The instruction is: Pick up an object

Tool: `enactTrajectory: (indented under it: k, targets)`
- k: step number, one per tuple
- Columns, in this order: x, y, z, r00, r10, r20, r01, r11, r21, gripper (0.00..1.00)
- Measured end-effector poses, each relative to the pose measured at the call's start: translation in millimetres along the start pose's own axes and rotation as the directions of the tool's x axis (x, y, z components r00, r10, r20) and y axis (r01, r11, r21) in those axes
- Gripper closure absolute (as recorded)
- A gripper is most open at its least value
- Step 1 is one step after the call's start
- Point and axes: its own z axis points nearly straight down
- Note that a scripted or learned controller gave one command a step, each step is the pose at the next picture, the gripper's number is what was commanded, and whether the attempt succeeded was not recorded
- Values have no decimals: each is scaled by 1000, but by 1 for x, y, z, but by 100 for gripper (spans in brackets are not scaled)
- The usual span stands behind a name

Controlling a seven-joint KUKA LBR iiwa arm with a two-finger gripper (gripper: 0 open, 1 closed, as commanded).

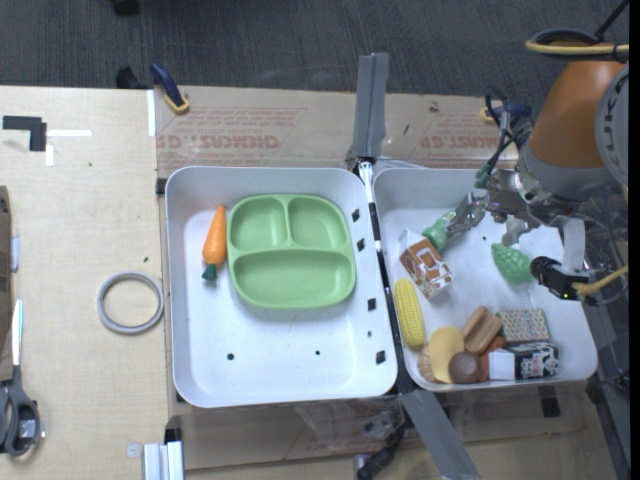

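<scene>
The gripper [478, 206] hangs over the upper part of the right bin [400, 183], its fingers slanting down and to the left. I cannot tell whether they are apart or together; their tips blur into a small green object [437, 234] that lies right at them, and nothing shows plainly between them. So no grasp is confirmed, and the pick looks not yet done.

The other candidates lie below the gripper in the same bin. A red-and-white carton [426, 269] sits just under the green object, with a yellow corn cob [408, 311] below that. A light green toy [511, 263] lies to the gripper's lower right. Further down sit a hot dog [482, 330], a round tan piece [445, 348] and a small box [529, 360].

Well to the gripper's left, the left bin [190, 298] holds a green divided plate [292, 250] and a carrot [214, 236].

What is left, as I judge it: closing on one object, most likely the green one at the tips, and lifting it clear of the bin.
</scene>
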Motion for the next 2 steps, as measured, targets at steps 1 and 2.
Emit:
enactTrajectory:
  k: [1,2]
  targets:
    - [-29,10,17,970,245,0,-245,970,-1,0]
    - [8,31,22,956,-293,1,293,956,-4,0]
